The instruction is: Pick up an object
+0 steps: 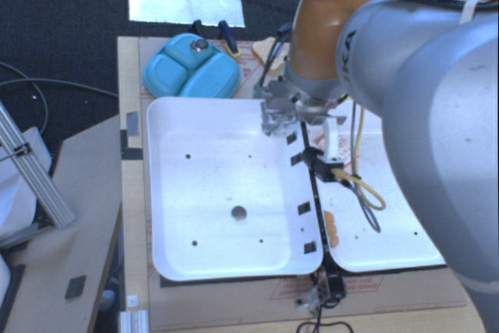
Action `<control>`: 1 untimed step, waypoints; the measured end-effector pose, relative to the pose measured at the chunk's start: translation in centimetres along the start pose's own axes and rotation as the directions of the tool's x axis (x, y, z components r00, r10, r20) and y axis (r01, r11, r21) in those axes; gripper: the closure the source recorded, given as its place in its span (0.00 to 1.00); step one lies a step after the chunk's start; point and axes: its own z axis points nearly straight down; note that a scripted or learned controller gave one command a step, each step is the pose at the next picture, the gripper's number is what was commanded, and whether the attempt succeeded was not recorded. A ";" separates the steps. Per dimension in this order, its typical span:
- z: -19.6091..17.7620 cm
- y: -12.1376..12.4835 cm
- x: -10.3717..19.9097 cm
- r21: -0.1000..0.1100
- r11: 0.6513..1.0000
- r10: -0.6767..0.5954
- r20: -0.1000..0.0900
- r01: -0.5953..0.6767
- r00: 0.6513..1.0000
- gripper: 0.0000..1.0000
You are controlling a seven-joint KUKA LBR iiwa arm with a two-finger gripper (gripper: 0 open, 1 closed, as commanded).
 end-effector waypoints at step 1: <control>4.2 2.5 6.6 0.001 1.000 0.005 0.003 -0.005 1.000 1.00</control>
